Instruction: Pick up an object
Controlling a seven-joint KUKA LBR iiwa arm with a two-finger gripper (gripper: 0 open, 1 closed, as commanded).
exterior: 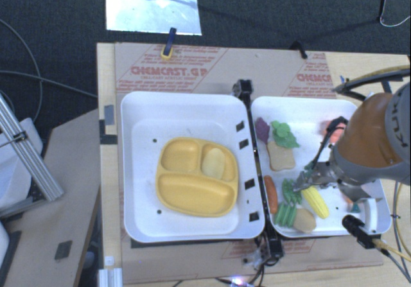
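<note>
Reaching in from the right, grey arm with orange band bending downward, wrist leaning toward the left, end effector hanging low, its dark fingers pointing left and down.

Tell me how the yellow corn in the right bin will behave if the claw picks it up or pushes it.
The corn looks rounded and elongated, so it may roll when pushed. It looks like a plastic toy, probably light and stiff. Lying close to the green vegetable, it may nudge that.

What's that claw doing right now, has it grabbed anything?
Claw: low in the right bin, among the toy food beside the yellow corn; whether it grips anything cannot be told.
</note>
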